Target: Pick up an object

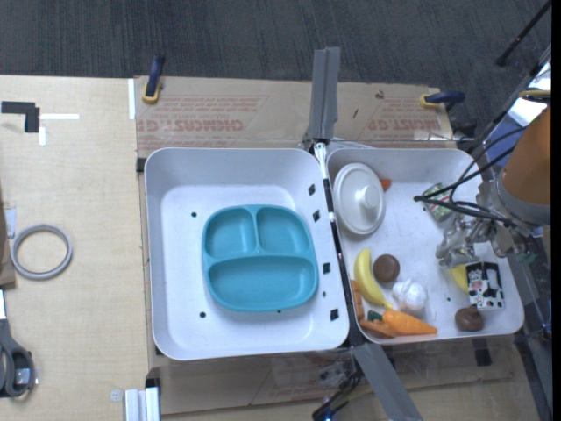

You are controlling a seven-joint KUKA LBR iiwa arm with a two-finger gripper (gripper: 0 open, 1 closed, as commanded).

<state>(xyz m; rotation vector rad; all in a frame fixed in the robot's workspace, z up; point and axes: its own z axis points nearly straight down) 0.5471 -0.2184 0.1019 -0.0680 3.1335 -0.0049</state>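
Observation:
My gripper [459, 251] hangs low over the right part of the right bin [412, 160], with cables trailing off to the right. A small yellow object [458, 276] lies just below it, partly hidden by it. Beside that sits a black and white item [485, 287]. Further left in this bin lie a banana [367, 276], a brown ball [386, 267], a white garlic bulb [408, 295] and a carrot [405, 324]. A dark brown lump [469, 319] rests near the front right corner. A white round lid [360, 199] sits at the back left.
The left bin [166, 235] holds a teal divided plate [259, 257]. A grey bar [323, 95] runs back from between the bins. On the bench to the left lie a roll of tape [39, 251] and scissors [16, 367].

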